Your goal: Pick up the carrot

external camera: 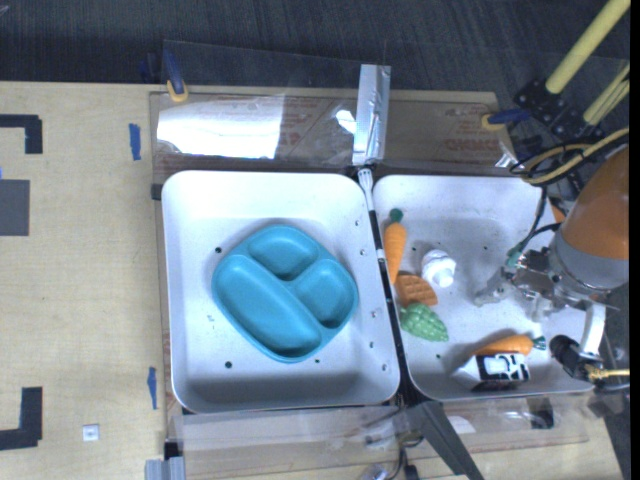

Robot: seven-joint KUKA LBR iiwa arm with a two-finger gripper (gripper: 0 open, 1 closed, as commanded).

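Right bin (470, 193), contents as I log them: carrot (394, 244) at nine o'clock, lying along the left wall, green top toward twelve. Orange piece (417, 289) and green leafy piece (424, 322) just below it. White object (437, 268) near centre. Second carrot (507, 345) at five o'clock, touching a black-and-white item (501, 367). Gripper (512, 280) at three o'clock, well apart from the first carrot; I cannot tell its finger state. Left bin (185, 298): blue divided plate (285, 291), centre.
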